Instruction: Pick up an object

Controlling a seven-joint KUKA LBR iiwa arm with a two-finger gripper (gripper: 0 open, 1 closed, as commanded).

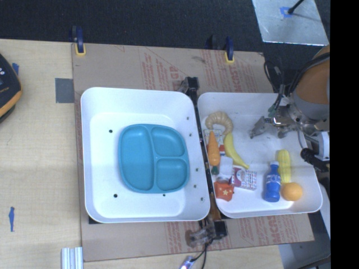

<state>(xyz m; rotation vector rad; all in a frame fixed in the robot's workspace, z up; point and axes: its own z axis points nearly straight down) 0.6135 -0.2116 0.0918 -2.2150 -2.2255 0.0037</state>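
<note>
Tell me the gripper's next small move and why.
Probably ease toward the view's lower left and descend: the gripper hangs over a bare patch of the right bin, while the banana lies just beyond it, with nothing between its fingers yet.

divided tray (153, 157) in left bin (95, 150); right bin (247, 108) holds carrot (213, 148) beside banana (233, 151), bottle (272, 183) left of corn (284, 165), gripper (261, 128) above

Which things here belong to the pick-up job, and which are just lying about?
Job: hand; right bin with pretzel, carrot, banana, corn, blue bottle, orange.

Lying about: left bin, blue divided plate, clamps.
</note>
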